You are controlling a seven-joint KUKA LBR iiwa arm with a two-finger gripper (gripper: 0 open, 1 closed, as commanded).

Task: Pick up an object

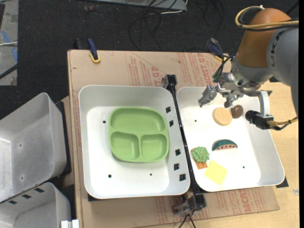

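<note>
The hand, its fingers spread apart and holding nothing, hovers above the round tan disc in the right white bin.

Grey arm over the right of two shallow white bins

The two-finger gripper hangs above the right white bin, near a round tan disc and small brown ball; a toy watermelon slice, green-topped orange block and yellow square sheet lie nearer. The left white bin holds a green three-compartment plate.
</note>
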